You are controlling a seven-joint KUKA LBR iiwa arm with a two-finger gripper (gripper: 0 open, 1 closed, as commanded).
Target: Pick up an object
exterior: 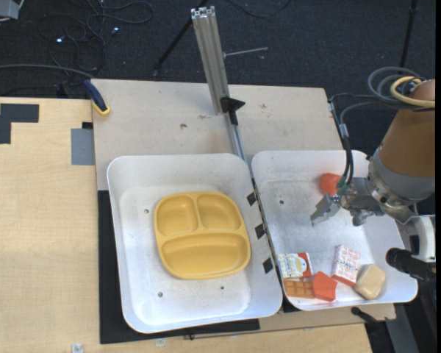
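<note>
A pale wooden bench (37, 219) fills the left of the frame under a dark, cable-strewn floor, and on it sit my two shallow white bins side by side. No target is named, so I judge the likeliest one to be the orange-red object (329, 182) in the upper part of the right bin (294, 168), lying just beside my gripper (325, 213), close enough that I cannot tell whether they touch. My gripper hangs low over the middle of that bin, reaching in from the frame's right, and its two dark fingers look spread apart with nothing between them; I hold nothing. Farther out, along the bin's lower edge, a cluster has gathered: a small printed packet (294, 264), a waffle-like orange piece (303, 288) touching a red-orange block (325, 287), a second printed packet (347, 264), and a beige rounded lump (370, 281) in the lower right corner. They crowd together, so the lone object above seems the easier grab. In the left bin (125, 197) a yellow divided plate (202, 234) lies flat at centre.
</note>
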